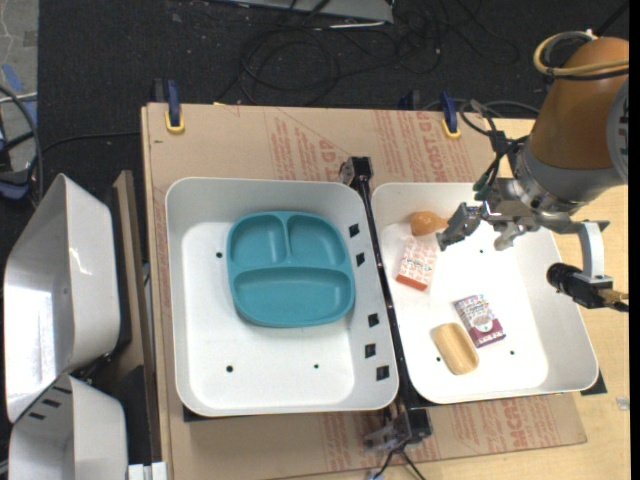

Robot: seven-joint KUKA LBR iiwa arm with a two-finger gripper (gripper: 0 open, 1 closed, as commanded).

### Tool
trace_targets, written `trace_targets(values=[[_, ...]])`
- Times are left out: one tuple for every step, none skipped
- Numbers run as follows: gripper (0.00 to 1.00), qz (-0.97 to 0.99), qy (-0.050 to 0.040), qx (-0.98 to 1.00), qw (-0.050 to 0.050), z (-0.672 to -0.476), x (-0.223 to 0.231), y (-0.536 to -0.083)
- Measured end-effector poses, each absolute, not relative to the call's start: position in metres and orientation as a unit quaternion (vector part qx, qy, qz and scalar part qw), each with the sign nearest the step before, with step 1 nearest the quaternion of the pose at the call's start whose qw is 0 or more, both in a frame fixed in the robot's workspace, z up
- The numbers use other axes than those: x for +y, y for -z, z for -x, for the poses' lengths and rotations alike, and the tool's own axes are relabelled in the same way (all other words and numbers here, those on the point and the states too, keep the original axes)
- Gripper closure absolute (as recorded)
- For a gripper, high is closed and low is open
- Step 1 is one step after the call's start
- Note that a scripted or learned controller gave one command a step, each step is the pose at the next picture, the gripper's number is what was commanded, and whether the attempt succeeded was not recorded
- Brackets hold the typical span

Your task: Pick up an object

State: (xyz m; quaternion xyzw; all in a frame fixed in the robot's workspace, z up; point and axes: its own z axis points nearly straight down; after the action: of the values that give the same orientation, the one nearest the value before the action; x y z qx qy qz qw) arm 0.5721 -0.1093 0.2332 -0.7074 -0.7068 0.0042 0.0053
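In the right bin (560,368) lie a small orange round object (427,222) at the back left, a white and red packet (417,265) just below it, a dark maroon packet (478,319) in the middle, and a tan bread-like roll (454,349) toward the front. My gripper (484,224) hangs over the back of this bin, to the right of the orange object, with its two dark fingers spread apart and nothing between them.
The left bin (200,368) holds a teal divided plate (291,268). A black divider (378,288) runs between the bins. Blue and yellow clamps (175,113) hold the board's back edge. White tubs (60,278) stand off to the left.
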Motion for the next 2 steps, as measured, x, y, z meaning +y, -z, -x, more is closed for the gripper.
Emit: trace_targets(values=[[0.0,0.707,-0.0002,-0.707,0.0,-0.575,-0.109,-0.24],[0.0,0.707,-0.0014,-0.707,0.002,-0.577,-0.101,-0.193]])
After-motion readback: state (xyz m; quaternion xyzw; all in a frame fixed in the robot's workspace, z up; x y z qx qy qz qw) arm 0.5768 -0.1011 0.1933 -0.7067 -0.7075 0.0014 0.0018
